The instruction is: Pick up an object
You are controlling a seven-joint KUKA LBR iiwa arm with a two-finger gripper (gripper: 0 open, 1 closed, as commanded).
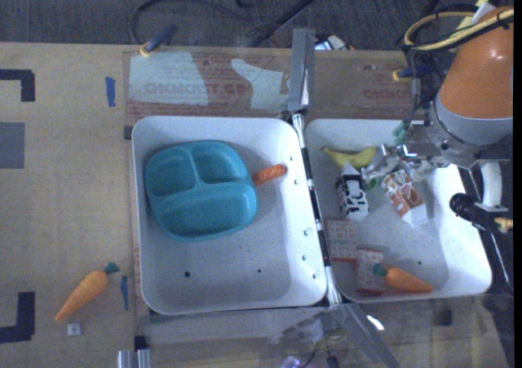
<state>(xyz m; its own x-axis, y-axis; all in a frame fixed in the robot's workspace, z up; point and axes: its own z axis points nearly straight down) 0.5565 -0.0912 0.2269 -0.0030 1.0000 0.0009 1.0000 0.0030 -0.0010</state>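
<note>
gripper (pixel 395 156) of the grey arm sits low over the far side of the right white bin (pixel 481 277), metal fingers hard to separate from the clutter beneath; whether it is open or closed cannot be told, and nothing is visibly held.

candidates lie close by: a yellow plastic banana (pixel 349 155) just left of the gripper, a small orange-and-white carton (pixel 404 192) just beneath it, and a black-and-white cow-patterned carton (pixel 353 197) beside that. further toward the near wall rest two flat red-printed packets (pixel 352 250) and an orange toy carrot (pixel 401 278).

the left white bin (pixel 245 277) holds a teal compartment tray (pixel 201 188) with a second small carrot (pixel 270 173) touching its edge; a third carrot (pixel 83 293) lies on the bench outside.

judgement: the orange-and-white carton is the nearest target. a sound attempt centres the fingers across its narrow sides, descends squarely, and avoids nudging the cow carton.
</note>
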